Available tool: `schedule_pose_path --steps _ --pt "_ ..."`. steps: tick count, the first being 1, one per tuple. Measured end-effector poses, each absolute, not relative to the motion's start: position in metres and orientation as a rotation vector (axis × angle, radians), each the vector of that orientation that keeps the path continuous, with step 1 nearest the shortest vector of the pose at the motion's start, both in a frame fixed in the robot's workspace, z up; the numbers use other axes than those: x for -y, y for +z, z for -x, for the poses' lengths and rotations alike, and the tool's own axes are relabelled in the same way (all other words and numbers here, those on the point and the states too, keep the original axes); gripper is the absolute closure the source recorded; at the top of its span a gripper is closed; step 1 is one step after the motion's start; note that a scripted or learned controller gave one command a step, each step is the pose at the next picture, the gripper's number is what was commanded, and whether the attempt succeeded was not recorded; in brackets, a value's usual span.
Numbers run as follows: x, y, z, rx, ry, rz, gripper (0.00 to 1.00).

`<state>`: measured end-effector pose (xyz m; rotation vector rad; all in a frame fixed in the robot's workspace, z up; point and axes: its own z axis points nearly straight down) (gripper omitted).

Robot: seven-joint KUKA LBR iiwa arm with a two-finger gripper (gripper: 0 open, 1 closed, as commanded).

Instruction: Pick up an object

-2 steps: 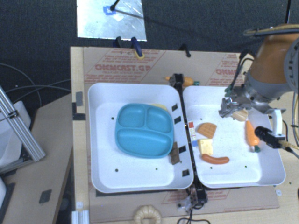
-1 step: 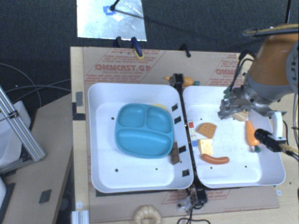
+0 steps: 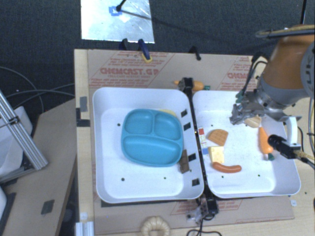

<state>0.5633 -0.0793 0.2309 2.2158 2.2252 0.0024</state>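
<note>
The gripper point(image 3: 242, 115) hung over the right bin point(image 3: 283, 183), toward that bin's twelve-to-one o'clock part, its dark metal fingers pointing down; whether they were spread or closed could not be made out, and nothing showed between them. A small pale, tan-edged piece point(image 3: 254, 122) lay just beside the gripper at its four o'clock, partly covered by the wrist. An orange carrot-like piece point(image 3: 265, 140) lay near the bin's three o'clock wall, touching or nearly touching a black fitting point(image 3: 280, 147) there. Around the bin's centre sat a tan bread-like slice point(image 3: 218, 136), with a yellow cheese-like block point(image 3: 216, 155) just beside it at six o'clock, and a reddish sausage point(image 3: 227, 168) at five o'clock of the block. The left bin point(image 3: 110, 181) bore a blue divided plate point(image 3: 152, 136) near its middle. A small brown piece point(image 3: 184, 162) stood at the plate's four o'clock edge, by the dividing wall.
</note>
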Motion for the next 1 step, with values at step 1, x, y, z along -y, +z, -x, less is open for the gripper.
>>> schedule_pose_path --steps 1 --pt "0.0781 0.2339 -0.5575 -2.224 0.002 -2.218 1.00"
